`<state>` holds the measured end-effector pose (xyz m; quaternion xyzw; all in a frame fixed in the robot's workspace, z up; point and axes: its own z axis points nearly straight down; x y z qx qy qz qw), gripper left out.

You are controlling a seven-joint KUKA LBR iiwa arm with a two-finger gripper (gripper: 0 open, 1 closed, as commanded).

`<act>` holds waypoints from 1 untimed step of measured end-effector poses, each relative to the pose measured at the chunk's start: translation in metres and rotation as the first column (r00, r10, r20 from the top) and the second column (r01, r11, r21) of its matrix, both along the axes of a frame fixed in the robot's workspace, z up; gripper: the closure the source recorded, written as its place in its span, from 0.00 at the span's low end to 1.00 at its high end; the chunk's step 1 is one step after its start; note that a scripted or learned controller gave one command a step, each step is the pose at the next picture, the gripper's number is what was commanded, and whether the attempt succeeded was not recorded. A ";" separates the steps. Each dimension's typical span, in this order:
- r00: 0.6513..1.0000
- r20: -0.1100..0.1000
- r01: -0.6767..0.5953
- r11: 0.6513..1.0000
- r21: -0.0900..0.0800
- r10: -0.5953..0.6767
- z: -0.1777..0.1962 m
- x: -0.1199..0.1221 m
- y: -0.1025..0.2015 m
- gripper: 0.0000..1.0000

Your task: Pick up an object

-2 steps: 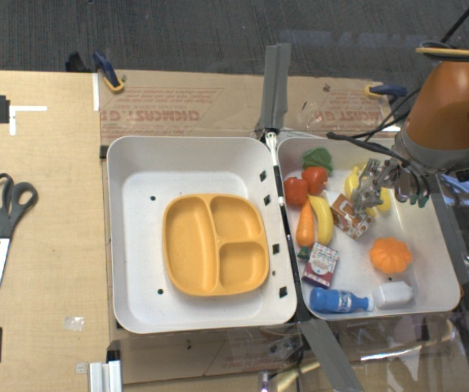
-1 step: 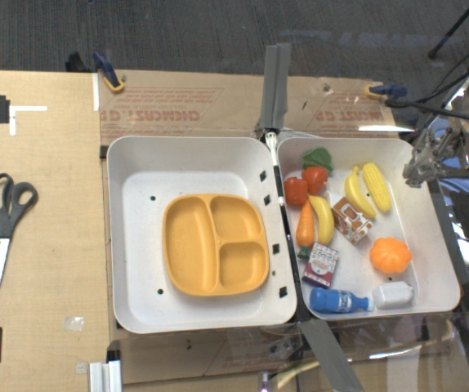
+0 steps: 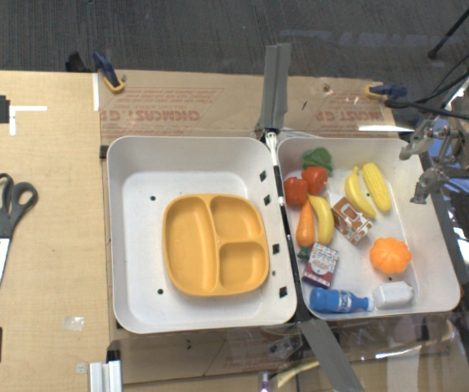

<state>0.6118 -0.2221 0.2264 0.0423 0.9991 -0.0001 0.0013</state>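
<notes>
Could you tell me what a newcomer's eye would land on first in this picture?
Probably the yellow divided plate, alone in the left bin. Next, the cluster of toy food in the right bin, especially the orange and the blue bottle. The gripper sits at that bin's right edge.

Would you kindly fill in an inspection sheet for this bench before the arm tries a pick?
Surface: wooden bench bearing two white bins; brown cardboard under them.
Job's things: right bin holds toy food: tomatoes, carrot, banana, corn cob, orange, small carton, blue bottle.
Clutter: left bin holds a yellow divided plate; scissors lie on the bench at left.
Grippers: gripper sits over the right bin's upper right corner, holding nothing visible.
Cables: black cables run to the arm.
Surroundings: dark floor beyond the bench.
</notes>
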 end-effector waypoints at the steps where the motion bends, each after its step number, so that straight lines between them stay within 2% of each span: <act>1: 1.000 0.002 -0.024 1.000 0.000 0.024 -0.133 -0.026 0.099 0.00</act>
